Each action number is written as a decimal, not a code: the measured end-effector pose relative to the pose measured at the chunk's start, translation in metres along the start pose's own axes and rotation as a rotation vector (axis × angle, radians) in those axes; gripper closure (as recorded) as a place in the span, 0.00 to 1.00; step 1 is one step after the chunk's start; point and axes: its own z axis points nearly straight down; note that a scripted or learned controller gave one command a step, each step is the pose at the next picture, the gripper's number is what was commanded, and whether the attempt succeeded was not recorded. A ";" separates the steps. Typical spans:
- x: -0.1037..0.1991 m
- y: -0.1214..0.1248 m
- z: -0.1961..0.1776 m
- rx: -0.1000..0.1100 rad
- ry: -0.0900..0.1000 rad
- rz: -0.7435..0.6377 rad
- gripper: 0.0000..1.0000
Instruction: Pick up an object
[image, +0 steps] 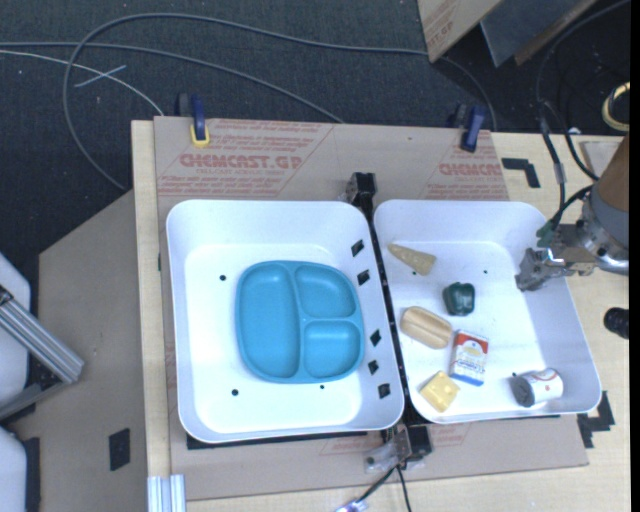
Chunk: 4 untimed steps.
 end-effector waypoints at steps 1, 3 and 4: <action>0.065 0.005 -0.003 0.000 0.002 -0.003 1.00; 0.177 0.024 -0.006 -0.001 0.000 -0.002 1.00; 0.240 0.019 -0.003 0.001 0.000 -0.002 1.00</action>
